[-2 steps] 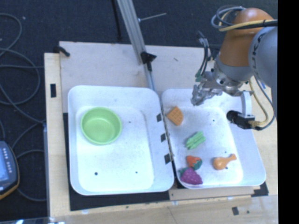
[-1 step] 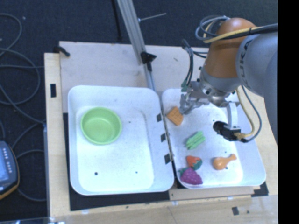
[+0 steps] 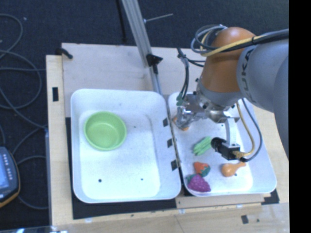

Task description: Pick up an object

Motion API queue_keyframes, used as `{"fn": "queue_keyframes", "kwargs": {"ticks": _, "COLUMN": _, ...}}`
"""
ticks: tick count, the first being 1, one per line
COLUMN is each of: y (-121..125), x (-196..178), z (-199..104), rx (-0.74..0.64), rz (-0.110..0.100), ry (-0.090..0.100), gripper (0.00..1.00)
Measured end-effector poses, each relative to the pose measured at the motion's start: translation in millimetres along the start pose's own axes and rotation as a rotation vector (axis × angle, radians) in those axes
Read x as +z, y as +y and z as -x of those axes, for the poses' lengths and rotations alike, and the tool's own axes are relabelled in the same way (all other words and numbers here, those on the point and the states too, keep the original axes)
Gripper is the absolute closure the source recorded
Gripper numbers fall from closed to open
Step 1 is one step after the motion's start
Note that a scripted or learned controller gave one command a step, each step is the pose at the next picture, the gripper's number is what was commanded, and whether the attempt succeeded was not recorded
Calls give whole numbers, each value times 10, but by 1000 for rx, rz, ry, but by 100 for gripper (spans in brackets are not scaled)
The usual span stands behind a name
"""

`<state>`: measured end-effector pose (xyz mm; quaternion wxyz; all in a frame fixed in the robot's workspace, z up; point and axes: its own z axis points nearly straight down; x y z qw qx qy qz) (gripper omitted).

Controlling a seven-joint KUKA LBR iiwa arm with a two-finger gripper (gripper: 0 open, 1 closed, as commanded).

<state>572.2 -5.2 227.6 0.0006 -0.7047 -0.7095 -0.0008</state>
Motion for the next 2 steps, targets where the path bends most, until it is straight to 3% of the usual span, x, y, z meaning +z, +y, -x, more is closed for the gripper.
{"fn": "queue_keyframes", "kwargs": {"ticks": 2, "y": -502, "x": -31, "z": -932, "rx": 0, "rz": -2, "ry": -1, "gripper": 100}}
